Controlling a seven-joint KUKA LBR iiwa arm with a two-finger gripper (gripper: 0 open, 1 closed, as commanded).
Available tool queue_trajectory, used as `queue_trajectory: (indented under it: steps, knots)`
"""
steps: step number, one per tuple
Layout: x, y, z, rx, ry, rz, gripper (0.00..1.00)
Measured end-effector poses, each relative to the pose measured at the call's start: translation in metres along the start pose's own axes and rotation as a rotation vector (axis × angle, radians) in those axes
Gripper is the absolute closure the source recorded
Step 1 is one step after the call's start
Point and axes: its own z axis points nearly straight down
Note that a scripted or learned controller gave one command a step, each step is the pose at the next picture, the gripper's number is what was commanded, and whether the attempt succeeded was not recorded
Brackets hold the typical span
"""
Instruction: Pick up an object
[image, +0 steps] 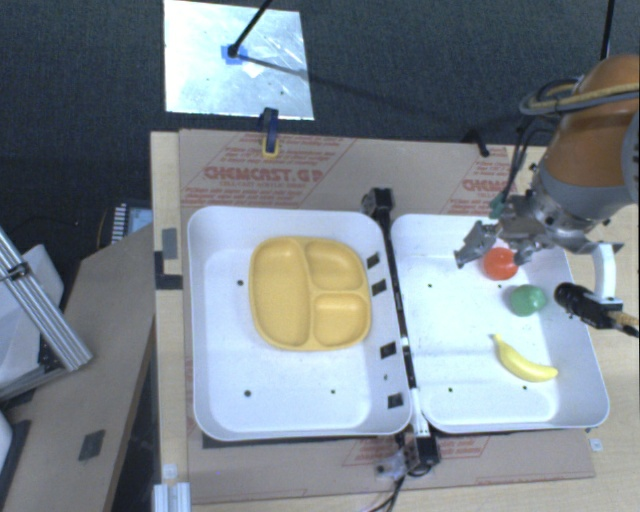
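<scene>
The orange-red ball (500, 266) sits in the far half of the right bin (450, 330), toward its right side, and the gripper (500, 247) hangs right over it, so close that its grey body overlaps the ball's top edge from where I stand. Whether the claw is released or clenched on it I cannot tell; the wrist hides that part. Just beside the ball, a little nearer to me, lies a green ball (527, 298), and further forward a banana (525, 360) rests on the bin floor, apart from both. The left bin (225, 380) holds a yellow divided plate (305, 292), well away from the action. The arm (595, 150) leans in from the right over the bin's far corner. My worry is the ball's roundness: if the claw comes down off-centre, it looks likely to squirt sideways and roll rather than be caught. The green ball being so near adds to that, since a nudge could knock the two together, or the claw could close on the wrong one, or come up with nothing.
</scene>
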Motion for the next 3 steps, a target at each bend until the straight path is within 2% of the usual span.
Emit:
queue_trajectory:
  steps: [1, 2, 3]
  knots:
    - [0.0, 0.002, -0.007, -0.012, -0.001, -0.002, 0.0]
    - [-0.009, -0.003, 0.046, -0.009, -0.001, 0.0, 0.0]
    - [-0.007, 0.007, 0.092, -0.009, -0.001, 0.0, 0.0]
